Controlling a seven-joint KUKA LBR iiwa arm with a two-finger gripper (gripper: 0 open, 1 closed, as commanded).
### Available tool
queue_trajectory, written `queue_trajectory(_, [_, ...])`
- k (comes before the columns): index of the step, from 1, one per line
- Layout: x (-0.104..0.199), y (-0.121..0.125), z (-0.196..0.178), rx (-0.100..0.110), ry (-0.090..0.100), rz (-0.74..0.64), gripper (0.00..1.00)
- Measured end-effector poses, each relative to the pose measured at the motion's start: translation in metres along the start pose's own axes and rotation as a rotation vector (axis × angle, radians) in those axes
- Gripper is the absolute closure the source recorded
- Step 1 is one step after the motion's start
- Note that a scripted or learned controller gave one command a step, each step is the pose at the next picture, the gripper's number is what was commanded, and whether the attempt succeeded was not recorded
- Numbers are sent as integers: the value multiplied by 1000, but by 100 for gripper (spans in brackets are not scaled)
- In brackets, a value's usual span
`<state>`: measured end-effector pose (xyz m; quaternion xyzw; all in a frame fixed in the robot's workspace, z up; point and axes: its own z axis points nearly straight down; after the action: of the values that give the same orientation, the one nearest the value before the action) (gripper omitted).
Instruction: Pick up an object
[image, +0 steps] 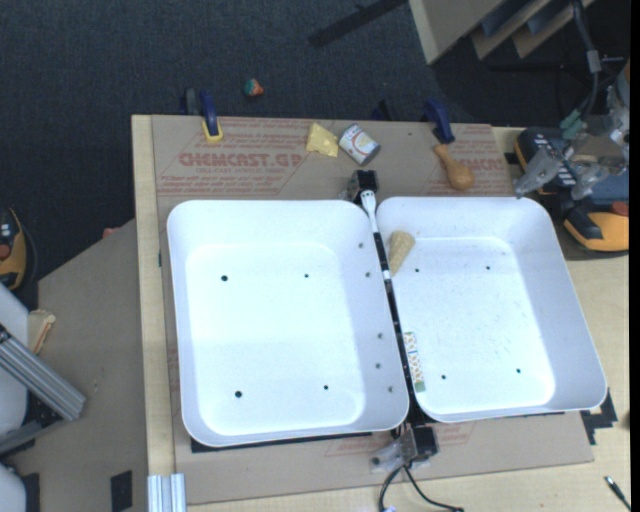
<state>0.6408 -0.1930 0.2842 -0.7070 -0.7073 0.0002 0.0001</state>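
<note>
The end effector (545, 172) is hovering by the bench's far right corner (grip state impossible to tell). The tan object (400, 247) is resting against the right bin (560, 300) wall, risking a slipped pinch.

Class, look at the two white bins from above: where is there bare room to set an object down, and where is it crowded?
The left bin has its whole floor bare. The right bin is bare apart from a tan object in its far left corner. It is crowded on the board strip beyond the bins: a yellow piece, a small box, a wooden piece and clamps.
</note>
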Motion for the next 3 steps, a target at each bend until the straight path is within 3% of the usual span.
queue_trajectory(1, [140, -15, -106, -14, 3, -14, 0])
queue_trajectory(2, [131, -15, -109, -6, -2, -2, 100])
queue_trajectory(3, [209, -10, -49, 7, 3, -8, 100])
